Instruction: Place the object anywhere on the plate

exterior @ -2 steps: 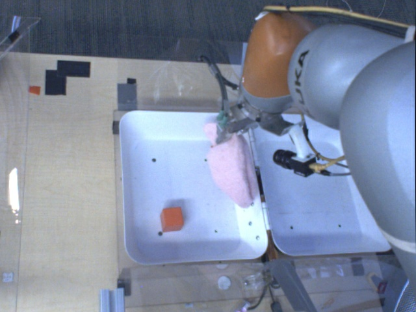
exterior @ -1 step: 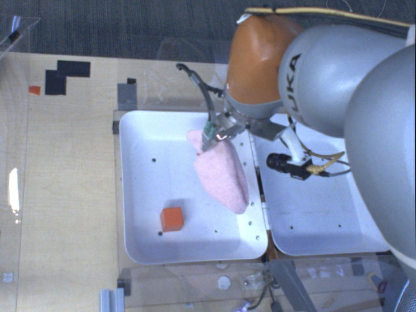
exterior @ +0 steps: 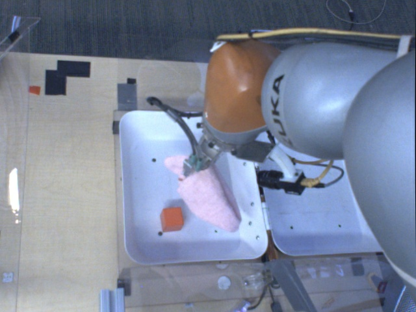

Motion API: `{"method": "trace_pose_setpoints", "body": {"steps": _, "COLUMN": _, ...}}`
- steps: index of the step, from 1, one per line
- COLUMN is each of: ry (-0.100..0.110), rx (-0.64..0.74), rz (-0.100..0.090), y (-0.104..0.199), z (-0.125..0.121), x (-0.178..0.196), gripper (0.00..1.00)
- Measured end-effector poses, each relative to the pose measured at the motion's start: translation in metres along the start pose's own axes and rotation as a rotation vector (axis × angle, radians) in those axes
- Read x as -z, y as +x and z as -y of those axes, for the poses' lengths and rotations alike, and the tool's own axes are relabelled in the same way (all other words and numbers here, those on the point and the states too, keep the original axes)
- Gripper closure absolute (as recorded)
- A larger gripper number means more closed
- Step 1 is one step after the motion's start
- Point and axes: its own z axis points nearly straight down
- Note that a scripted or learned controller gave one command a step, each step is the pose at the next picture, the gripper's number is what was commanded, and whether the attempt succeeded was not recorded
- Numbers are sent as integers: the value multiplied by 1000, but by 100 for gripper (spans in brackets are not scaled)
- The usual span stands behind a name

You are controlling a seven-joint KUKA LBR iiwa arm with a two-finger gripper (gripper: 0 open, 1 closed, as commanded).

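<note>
Just below the gripper (exterior: pixel 195 166) lies a pale pink plate (exterior: pixel 209 200); lower left of it sits an orange block (exterior: pixel 172 219). Both rest in a white bin (exterior: pixel 140 174). Above the gripper, the arm (exterior: pixel 312 103) is grey with an orange band.

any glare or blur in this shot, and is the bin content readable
Camera view: soft overall, the big grey arm near the lens is blurred; a white glare streak sits on the wooden bench at left. In the left white bin, the small orange block and pink plate read clearly; the gripper is murky.
</note>
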Motion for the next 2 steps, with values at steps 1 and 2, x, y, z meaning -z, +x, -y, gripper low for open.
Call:
{"method": "trace_pose_setpoints", "body": {"steps": 1, "ry": 0, "rx": -15, "rz": 0, "y": 44, "z": -31, "x": -99, "gripper": 100}}
{"method": "trace_pose_setpoints", "body": {"steps": 2, "ry": -1, "rx": -192, "rz": 2, "y": -49, "z": -38, "x": -93, "gripper": 100}}
